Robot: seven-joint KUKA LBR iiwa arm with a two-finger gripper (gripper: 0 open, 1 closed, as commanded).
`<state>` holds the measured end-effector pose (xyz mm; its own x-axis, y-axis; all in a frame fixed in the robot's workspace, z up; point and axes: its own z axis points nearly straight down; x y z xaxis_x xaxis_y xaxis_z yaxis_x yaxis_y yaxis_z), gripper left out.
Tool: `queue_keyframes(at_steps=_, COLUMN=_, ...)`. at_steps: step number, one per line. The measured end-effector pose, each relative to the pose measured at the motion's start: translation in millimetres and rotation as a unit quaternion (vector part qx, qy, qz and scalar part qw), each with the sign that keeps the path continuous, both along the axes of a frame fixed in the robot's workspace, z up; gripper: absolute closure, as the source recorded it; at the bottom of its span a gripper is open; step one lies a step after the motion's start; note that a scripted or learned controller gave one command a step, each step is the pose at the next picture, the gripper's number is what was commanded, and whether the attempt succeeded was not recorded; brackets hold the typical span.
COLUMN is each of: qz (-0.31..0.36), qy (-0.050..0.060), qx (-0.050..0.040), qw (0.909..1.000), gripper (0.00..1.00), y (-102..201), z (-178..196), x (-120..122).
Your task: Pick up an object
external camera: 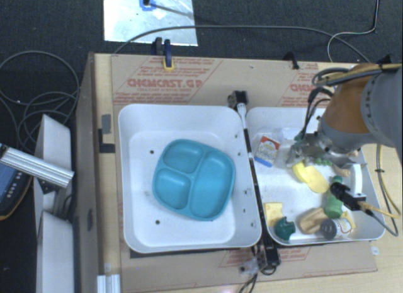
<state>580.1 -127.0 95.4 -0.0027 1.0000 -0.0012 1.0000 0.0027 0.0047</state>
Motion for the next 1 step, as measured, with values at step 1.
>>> queue_keyframes(at_steps=1, qz=0.001, qy=0.000, qx=0.0005, qw=1.0000, gripper=1.00, y=47.0, z=124.5, x=-18.4)
